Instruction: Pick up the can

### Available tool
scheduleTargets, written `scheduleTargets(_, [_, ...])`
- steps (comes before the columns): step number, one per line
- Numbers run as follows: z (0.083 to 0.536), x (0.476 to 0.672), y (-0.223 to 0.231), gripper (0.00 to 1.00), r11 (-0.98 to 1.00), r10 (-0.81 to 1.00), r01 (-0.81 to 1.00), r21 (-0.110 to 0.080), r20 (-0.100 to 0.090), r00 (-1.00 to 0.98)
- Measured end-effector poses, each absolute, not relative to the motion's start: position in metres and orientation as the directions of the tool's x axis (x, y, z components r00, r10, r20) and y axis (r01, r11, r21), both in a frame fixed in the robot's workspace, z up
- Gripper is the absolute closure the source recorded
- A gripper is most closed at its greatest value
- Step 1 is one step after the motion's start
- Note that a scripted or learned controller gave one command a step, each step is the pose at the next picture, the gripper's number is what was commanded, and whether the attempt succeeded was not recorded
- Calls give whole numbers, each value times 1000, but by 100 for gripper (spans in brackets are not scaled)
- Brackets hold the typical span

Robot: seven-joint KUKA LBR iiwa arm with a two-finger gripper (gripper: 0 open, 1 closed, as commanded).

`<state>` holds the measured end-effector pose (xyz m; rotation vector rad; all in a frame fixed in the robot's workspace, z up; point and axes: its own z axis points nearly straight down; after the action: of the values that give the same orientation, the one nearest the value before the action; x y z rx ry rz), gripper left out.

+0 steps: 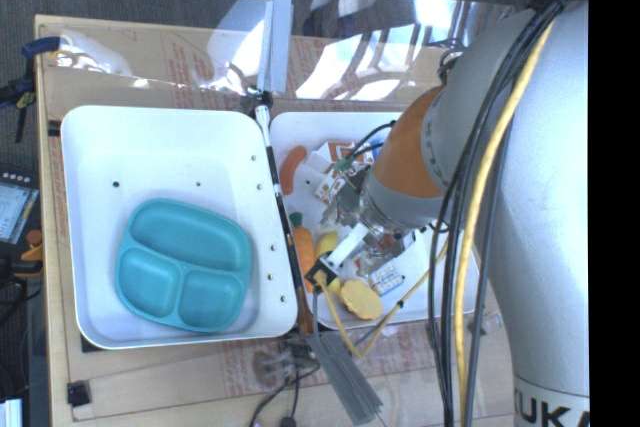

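Observation:
My arm reaches over the right bin (300, 130), and its orange band and wrist cover the bin's middle. The gripper (348, 207) points down among the cluttered items there, and the wrist hides most of it. A pale item with orange printing (336, 158) lies just behind the gripper; I cannot tell whether it is the can. Nothing that is plainly a can shows, and much of the bin floor is hidden under the arm.
The left bin (90, 145) holds a teal divided plate (183, 262). In the right bin, an orange-red piece (293, 171) lies near the left wall, an orange carrot-like piece (303, 248) and a yellow item (327, 242) beside it, and a yellow lump (361, 299) at the front.

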<state>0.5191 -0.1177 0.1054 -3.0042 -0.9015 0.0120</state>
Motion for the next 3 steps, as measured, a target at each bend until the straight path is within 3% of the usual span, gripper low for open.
scheduleTargets(1, [98, 485, -104, 0, -977, 212, 212, 11, 23, 977])
scheduleTargets(2, [90, 555, -107, 0, -975, 222, 222, -5, -6, 975])
scheduleTargets(3, [97, 553, -105, 100, -973, 232, 232, -11, -14, 973])
